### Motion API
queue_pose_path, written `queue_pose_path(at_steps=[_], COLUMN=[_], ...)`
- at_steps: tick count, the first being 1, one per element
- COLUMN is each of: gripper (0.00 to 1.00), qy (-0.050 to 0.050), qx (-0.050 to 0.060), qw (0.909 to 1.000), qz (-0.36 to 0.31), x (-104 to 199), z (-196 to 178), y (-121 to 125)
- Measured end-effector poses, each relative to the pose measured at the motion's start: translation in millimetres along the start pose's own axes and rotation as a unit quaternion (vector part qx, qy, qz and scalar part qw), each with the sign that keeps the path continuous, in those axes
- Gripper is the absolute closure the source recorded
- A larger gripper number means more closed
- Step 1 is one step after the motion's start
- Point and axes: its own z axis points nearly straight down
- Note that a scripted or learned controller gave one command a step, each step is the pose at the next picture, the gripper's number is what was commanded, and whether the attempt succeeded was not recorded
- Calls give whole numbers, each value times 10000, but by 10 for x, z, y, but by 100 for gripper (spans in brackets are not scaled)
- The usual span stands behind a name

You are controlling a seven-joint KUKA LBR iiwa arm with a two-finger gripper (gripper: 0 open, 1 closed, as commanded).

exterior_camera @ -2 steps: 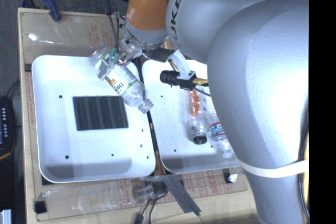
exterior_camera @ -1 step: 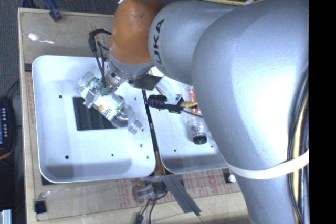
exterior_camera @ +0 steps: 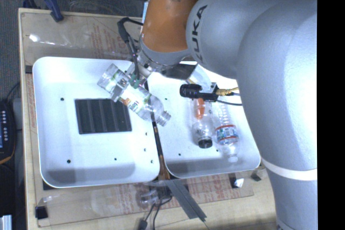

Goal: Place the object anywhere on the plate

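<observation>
**A:** What lies around the plate (exterior_camera: pixel 102 116)?

**B:** The plate is dark and ribbed, in the middle of the left bin (exterior_camera: pixel 48 78). The bottle (exterior_camera: pixel 141 105) lies off the plate's far right corner, near it but apart. It slants toward the bin's right edge, its cap end almost at the rim where the two bins meet. Between bottle and plate is bare white floor.

**A:** And the right bin (exterior_camera: pixel 180 153)?

**B:** A dark-capped bottle (exterior_camera: pixel 202 132) and a white-capped bottle (exterior_camera: pixel 226 136) lie side by side toward its right edge, touching or nearly so. Blue clamps (exterior_camera: pixel 54 8) sit at the bench's (exterior_camera: pixel 81 35) far left corner.

**A:** Anything in the way?

**B:** The gripper (exterior_camera: pixel 128 82) hangs over the bottle's far end.

**A:** What is hard to read?

**B:** The gripper is a clutter of clear and green parts. I cannot tell where it ends and the bottle begins, whether it is apart or closed, or whether it grips anything. There is an orange patch above the dark-capped bottle, too blurred to name. The arm (exterior_camera: pixel 259 35) hides the right bin's far right corner and much of its right edge.

**A:** The arm's pose?

**B:** It comes in from the right, across the right bin's far edge. The orange band (exterior_camera: pixel 167 8) sits above the far rim, and the wrist points down into the left bin's far right corner.
</observation>
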Motion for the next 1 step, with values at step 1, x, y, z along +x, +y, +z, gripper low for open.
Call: queue_pose_path(at_steps=[1], gripper=[0], qy=[-2], qx=[-2], qw=[10000], qz=[0], x=[-1], z=[-2], y=[1])
